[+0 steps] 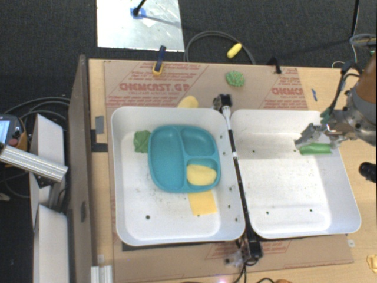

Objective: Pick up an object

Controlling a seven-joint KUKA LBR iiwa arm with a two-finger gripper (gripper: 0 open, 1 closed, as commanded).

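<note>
My gripper [312,140] hangs over the far right part of the right bin [283,217]. A small elongated green object [316,149] lies right under its tip, touching or nearly touching it; I cannot tell whether it is gripped. In the left bin [126,217] sits a teal divided plate [174,158] with a rounded yellow piece [201,174] in its lower right compartment. A flat yellow slice [204,204] pokes out from under the plate's near edge. A green leafy piece [141,141] lies against the plate's left side.
Behind the bins on the cardboard lie a yellow item [188,103], a green knobbly item [235,78] and a yellow-handled clamp [159,63]. A black divider clip [224,103] sits where the bins meet. Cables hang at the far right.
</note>
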